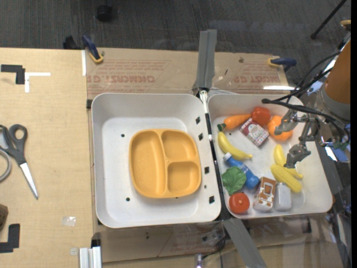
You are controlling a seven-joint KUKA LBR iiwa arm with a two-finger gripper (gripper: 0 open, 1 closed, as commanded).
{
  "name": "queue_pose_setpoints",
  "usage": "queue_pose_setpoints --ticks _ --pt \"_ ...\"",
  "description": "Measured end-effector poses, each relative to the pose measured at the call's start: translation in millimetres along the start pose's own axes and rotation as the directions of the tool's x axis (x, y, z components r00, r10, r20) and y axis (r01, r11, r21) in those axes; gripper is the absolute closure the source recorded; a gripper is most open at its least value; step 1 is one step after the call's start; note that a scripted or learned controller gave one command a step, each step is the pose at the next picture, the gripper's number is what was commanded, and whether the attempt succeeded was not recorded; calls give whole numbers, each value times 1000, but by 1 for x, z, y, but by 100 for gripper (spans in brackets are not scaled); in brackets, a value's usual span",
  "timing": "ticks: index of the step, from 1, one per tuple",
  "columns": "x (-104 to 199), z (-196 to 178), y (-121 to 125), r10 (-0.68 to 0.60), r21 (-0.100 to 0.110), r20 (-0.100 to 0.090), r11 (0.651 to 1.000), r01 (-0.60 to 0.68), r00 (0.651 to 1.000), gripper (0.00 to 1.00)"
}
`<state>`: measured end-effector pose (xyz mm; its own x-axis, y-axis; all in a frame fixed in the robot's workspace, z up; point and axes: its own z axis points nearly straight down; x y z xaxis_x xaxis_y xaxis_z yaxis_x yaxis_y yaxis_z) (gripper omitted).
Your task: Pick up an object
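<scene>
The right bin (318, 205) holds several toy foods: a carrot (237, 120), a red pepper (260, 115), an orange fruit (276, 129), a red-and-white carton (255, 133), a banana (228, 146), a blue bottle (245, 172), green lettuce (234, 178), a tomato (239, 202), a snack box (266, 191), a pale block (283, 197) and yellow corn (287, 177). My gripper (290, 140) hangs low over the bin's right side and is open. One fingertip is by the orange fruit, the other just above the corn. Nothing sits between the fingers.
The left bin (106, 149) holds an orange divided plate (165, 163). Scissors (21, 155) lie on the bench at far left. Cables and the arm's orange band (340, 82) crowd the right bin's right edge. Blue clamps (92, 49) grip the cardboard behind the bins.
</scene>
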<state>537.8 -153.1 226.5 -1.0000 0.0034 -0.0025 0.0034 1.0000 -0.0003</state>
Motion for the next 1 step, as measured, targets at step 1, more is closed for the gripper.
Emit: queue_pose_setpoints --ticks 1 --pt "59 128 -18 111 0 0 994 -111 994 0"
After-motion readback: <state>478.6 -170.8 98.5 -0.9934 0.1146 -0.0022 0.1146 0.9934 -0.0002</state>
